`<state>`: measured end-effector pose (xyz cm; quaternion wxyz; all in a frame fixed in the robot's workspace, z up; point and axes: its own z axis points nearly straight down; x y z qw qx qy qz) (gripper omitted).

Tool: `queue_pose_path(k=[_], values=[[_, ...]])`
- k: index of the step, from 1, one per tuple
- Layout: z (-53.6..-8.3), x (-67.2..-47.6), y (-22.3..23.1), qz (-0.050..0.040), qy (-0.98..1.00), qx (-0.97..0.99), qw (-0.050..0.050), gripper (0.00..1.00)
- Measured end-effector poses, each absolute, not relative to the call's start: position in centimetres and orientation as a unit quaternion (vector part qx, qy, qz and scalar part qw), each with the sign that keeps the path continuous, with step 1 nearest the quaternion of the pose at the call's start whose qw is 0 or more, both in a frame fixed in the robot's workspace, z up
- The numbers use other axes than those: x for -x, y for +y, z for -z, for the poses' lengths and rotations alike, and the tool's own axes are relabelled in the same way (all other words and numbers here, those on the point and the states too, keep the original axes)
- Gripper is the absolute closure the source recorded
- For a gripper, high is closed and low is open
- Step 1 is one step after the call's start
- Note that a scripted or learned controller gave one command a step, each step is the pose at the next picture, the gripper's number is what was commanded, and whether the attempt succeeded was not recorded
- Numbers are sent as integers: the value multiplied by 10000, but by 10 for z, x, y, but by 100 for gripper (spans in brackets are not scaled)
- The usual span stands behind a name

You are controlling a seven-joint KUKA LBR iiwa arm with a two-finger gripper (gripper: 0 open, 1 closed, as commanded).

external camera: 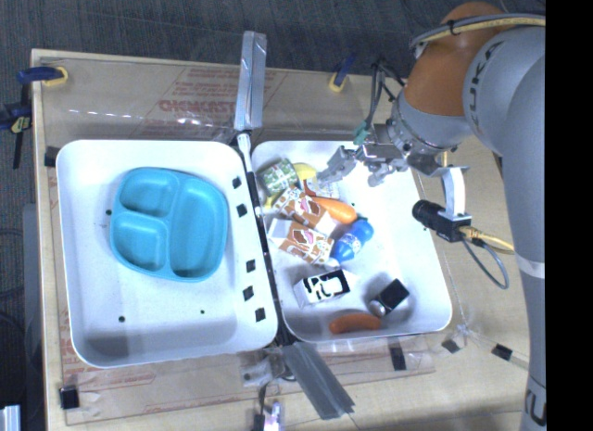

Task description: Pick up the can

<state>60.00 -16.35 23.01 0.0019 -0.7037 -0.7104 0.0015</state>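
Observation:
The can [276,178] has a green and white label and lies on its side in the top left corner of the right bin [428,251], against the divider. My gripper [357,171] hovers over the upper middle of that bin, to the right of the can and apart from it. Its fingers [334,169] are spread open with nothing between them. A yellow item [305,174] lies between the can and the gripper.
Packed below the can are brown cartons [303,223], an orange carrot [334,209] and a blue bottle [352,239]. A white and black box [324,285], a black block [392,295] and a sausage [356,323] lie near the front. The left bin [83,318] holds a blue divided plate [170,222].

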Motion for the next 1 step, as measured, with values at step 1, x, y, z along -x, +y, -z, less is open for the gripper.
queue_pose_path(k=[1], values=[[-204,-496,-123,-15,-7117,7025,18,0]])
